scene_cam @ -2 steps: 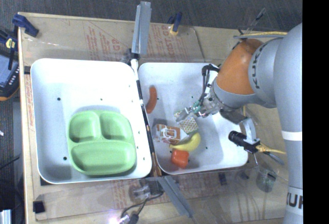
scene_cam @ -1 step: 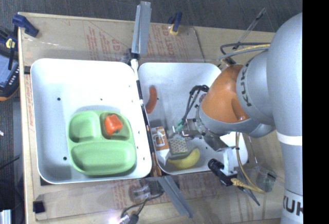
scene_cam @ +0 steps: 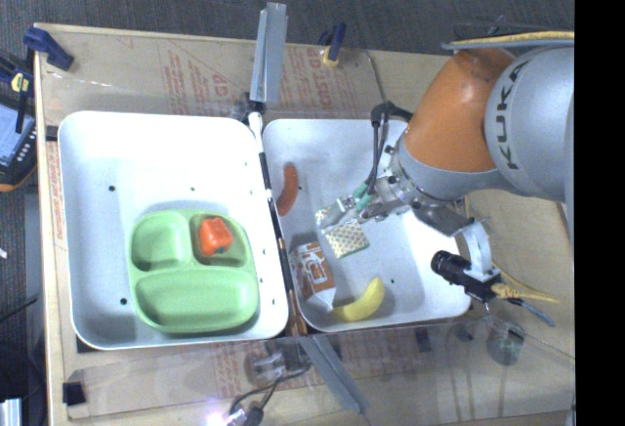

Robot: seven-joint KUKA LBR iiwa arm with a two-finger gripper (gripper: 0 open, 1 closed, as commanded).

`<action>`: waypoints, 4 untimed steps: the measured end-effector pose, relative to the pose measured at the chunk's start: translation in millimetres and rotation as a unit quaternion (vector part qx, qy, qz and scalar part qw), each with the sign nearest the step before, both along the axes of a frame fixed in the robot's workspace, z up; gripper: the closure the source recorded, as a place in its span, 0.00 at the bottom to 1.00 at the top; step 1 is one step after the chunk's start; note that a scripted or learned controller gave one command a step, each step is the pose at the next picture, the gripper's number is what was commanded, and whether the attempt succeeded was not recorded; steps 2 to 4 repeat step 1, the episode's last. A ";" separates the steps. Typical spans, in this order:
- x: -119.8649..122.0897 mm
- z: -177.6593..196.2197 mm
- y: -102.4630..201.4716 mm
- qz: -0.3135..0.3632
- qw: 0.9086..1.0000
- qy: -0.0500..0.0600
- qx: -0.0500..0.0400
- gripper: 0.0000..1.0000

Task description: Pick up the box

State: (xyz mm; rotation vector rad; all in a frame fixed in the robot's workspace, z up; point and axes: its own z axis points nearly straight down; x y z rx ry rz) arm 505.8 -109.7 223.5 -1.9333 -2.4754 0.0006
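Box [scene_cam: 314,270] lies flat in right bin [scene_cam: 322,146], long axis running from upper left to lower right toward banana [scene_cam: 359,302]. Wooden bench [scene_cam: 146,63], dark carpet beyond. Box brown, white printed label. Sausage [scene_cam: 287,188] above box. Gripper [scene_cam: 342,219] just above box, over patterned packet [scene_cam: 346,238]; opening cannot be judged.
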 end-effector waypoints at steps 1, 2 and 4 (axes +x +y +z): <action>-16.7 -32.9 59.9 -0.098 0.995 0.002 0.000 1.00; -16.7 -32.9 59.9 -0.098 0.995 0.002 0.000 1.00; -16.7 -32.9 59.9 -0.098 0.995 0.002 0.000 1.00</action>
